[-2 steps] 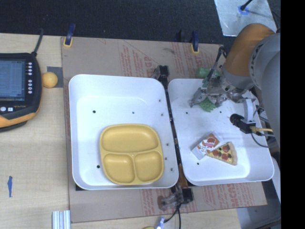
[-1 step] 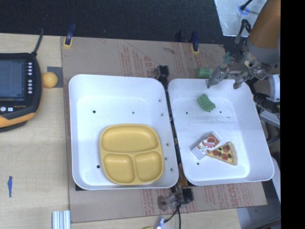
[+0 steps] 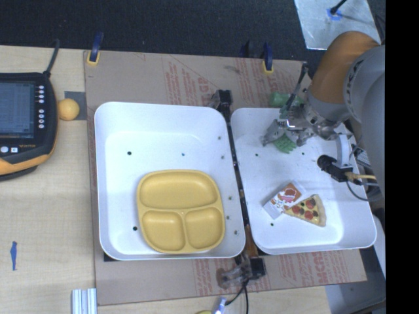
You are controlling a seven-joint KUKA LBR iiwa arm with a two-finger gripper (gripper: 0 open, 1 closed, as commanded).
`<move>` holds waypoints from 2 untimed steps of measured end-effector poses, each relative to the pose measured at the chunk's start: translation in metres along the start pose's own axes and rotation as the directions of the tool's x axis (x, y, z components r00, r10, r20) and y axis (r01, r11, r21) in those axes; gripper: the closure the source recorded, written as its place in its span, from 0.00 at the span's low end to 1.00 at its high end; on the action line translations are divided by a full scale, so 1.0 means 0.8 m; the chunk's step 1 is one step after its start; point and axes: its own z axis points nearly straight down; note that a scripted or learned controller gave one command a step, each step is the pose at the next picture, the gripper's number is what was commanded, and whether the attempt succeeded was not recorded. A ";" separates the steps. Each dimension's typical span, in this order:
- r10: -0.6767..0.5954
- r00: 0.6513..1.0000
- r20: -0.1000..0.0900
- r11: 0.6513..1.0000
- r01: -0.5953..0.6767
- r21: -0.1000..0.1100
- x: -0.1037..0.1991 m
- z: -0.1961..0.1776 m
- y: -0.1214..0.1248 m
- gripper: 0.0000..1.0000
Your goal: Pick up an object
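two white bins point(image 3: 118, 129), one yellow tray point(image 3: 180, 210), one pizza slice point(image 3: 308, 210)

One fixed overhead camera, slanted down on both bins point(image 3: 105, 129).

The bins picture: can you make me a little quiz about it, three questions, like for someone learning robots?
1. True or false: the yellow tray lies in the left bin.
2. Which toy lies nearest the gripper? A) pizza slice B) green toy C) small box
3. Fill in: the pizza slice touches the small ____ in the right bin.

Key: 1 true. 2 B. 3 box.
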 end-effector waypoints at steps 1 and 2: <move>0.001 1.000 0.001 1.000 -0.001 -0.001 -0.015 -0.001 -0.069 0.00; 0.003 1.000 0.000 1.000 -0.003 -0.004 -0.004 -0.002 0.001 0.00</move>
